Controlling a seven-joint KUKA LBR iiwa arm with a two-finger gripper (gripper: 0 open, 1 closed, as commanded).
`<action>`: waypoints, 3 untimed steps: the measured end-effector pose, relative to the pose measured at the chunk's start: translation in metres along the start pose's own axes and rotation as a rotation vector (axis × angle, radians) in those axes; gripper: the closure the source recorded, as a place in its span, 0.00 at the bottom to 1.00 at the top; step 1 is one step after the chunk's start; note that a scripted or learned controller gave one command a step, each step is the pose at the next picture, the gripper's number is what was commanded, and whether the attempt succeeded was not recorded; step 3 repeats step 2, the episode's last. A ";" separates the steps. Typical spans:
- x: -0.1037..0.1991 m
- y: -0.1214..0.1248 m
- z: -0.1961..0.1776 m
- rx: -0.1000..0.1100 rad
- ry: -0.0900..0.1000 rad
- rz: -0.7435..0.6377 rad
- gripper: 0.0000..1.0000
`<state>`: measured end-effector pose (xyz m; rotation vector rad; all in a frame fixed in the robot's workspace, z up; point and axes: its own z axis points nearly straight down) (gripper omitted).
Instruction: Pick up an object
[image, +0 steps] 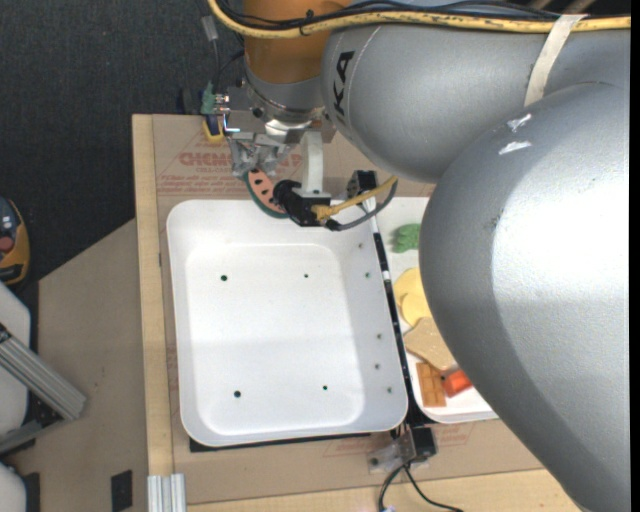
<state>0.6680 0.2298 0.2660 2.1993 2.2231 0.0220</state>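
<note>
My gripper (259, 170) hangs over the far rim of the left white bin (200, 300), near its middle. A small pink watermelon-slice toy (264, 190) with dark seeds and a green rind sits between the fingertips. It overlaps the bin's rim as if lifted clear of it. The gripper is shut on this slice. The grey arm with its orange band reaches in from the upper right and hides much of the right bin (450, 408).
The right bin holds a green piece (405, 237), a yellow piece (411, 295), a tan slab (430, 345) and an orange piece (456, 382), partly under the arm. A black cable (345, 207) trails from the wrist across the divider between the bins.
</note>
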 end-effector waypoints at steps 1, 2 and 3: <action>0.001 0.000 -0.010 -0.003 0.000 -0.001 1.00; 0.001 0.001 -0.021 -0.006 0.000 -0.002 1.00; 0.001 0.001 -0.021 -0.006 0.000 -0.002 1.00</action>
